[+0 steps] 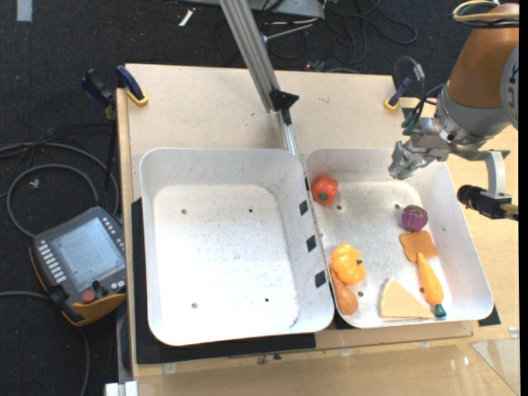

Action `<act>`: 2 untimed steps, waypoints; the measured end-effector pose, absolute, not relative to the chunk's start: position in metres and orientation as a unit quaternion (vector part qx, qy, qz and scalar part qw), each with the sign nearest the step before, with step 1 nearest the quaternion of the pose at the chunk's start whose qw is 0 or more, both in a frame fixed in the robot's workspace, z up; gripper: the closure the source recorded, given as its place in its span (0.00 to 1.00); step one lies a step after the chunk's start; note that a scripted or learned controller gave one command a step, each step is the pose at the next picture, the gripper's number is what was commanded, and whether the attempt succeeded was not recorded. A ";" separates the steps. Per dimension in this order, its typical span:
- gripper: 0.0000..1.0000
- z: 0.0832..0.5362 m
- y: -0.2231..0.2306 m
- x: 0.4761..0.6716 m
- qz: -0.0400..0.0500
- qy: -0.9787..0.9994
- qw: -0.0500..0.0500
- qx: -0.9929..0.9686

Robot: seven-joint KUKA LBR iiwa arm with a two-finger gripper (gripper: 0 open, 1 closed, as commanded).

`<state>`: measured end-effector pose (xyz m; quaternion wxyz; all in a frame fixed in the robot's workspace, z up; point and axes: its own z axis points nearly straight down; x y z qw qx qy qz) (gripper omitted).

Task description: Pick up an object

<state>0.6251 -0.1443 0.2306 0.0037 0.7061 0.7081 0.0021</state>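
The right bin (452, 190) holds several toy foods. A red tomato (325, 189) lies at its far left, a purple onion (415, 218) at the right. Below the onion are an orange slab (418, 244) and a carrot (430, 280). An orange pepper (348, 263) and a brownish sausage (345, 297) lie near the left wall, with a pale cheese wedge (403, 301) at the front. My gripper (402, 165) hangs above the bin's far right corner, up and slightly left of the onion, with nothing seen between its fingers.
The left bin (216, 246) sits beside the right one. A slanted metal pole (257, 52) crosses the bench's far side and ends near the bins' divider. Clamps (132, 87) mark the bench's far corners. A teach pendant (81, 258) lies on the floor at left.
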 end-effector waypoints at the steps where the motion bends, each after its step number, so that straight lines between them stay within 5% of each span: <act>1: 1.00 0.252 -0.144 0.626 0.001 0.708 0.002 0.706; 2: 1.00 0.259 -0.094 0.628 0.001 0.710 0.000 0.704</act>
